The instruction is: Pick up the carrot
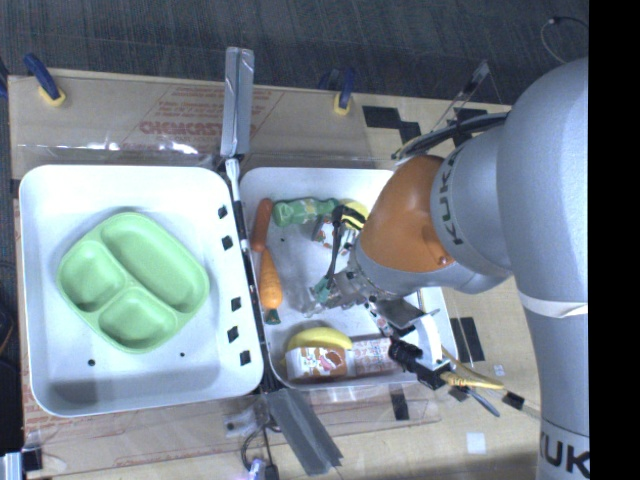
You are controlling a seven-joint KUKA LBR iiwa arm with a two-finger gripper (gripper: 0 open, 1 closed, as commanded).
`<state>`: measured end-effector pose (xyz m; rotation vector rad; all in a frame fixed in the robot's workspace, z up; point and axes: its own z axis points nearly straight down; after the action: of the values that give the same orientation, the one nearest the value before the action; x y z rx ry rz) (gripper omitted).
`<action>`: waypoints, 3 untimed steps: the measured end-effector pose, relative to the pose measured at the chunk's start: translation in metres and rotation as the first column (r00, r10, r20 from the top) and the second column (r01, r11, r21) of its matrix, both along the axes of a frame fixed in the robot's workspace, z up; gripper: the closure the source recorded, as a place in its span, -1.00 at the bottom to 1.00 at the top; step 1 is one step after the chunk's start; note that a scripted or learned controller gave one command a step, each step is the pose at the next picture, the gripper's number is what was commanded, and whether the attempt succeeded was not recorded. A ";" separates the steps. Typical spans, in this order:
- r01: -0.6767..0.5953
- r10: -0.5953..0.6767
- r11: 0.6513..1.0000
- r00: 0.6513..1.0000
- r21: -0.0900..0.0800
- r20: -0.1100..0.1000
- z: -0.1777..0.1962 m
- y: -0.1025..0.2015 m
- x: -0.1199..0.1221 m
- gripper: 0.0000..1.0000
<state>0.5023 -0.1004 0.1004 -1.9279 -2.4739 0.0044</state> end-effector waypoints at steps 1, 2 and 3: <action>0.000 0.000 1.000 1.000 0.000 0.000 0.000 0.000 0.000 -1.00; -0.116 0.116 0.993 0.993 -0.001 0.004 -0.009 0.004 0.060 -1.00; -0.165 0.165 0.986 0.986 -0.001 0.005 0.092 0.016 0.065 -1.00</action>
<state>0.5677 -0.0844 0.1924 -1.7185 -2.6292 0.0007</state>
